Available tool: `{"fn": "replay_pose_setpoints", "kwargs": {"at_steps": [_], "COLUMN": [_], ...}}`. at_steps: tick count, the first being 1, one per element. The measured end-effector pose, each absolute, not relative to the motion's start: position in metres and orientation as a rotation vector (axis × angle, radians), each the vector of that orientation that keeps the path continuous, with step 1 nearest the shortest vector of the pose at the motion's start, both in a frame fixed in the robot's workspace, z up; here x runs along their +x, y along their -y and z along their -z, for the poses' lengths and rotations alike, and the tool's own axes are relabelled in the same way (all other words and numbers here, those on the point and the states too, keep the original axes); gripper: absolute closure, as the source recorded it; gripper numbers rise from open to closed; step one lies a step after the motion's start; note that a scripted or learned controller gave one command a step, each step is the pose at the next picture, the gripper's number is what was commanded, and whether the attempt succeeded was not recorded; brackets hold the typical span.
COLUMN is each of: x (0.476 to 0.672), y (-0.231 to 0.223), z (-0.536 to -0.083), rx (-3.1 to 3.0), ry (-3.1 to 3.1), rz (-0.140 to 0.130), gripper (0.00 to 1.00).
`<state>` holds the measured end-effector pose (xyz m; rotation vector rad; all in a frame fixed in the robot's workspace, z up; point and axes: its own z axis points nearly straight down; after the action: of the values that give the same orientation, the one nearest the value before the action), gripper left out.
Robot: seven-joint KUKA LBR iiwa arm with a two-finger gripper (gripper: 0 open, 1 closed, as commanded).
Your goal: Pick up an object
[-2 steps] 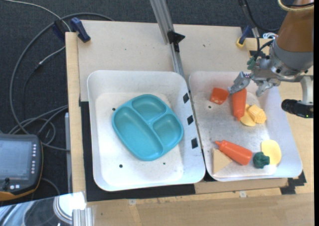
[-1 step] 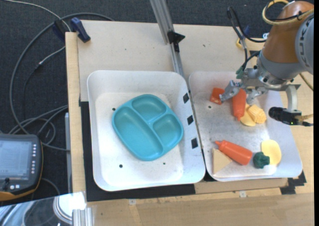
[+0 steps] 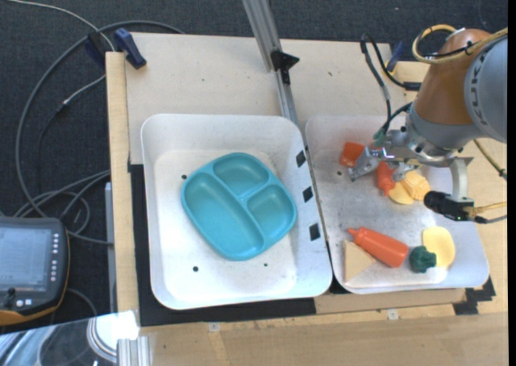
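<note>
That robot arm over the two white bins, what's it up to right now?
The arm reaches in from the right and has its gripper low in the right bin, among small toy foods: an orange piece, a yellow piece, an orange carrot, a tan wedge, a green piece and a pale yellow disc. Nothing is visibly held. The left bin holds a blue divided plate.

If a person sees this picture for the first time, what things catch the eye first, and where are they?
First comes the blue divided plate, alone in the middle of the left bin. Next is the cluster of bright toy foods in the right bin: an orange carrot near the front edge, a yellow piece beside it. The gripper hangs over the orange and yellow pieces further back.
</note>
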<state>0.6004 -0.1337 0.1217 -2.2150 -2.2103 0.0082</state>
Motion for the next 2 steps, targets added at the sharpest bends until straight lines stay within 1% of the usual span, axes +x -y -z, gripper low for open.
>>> {"fn": "replay_pose_setpoints", "kwargs": {"at_steps": [1, 2], "x": [0.606, 0.607], "y": [0.135, 0.133], "z": [-0.107, -0.117], "rx": [-2.222, -2.222], "ry": [2.214, 2.221], "rz": [0.005, 0.014], "gripper": [0.0, 1.0]}}
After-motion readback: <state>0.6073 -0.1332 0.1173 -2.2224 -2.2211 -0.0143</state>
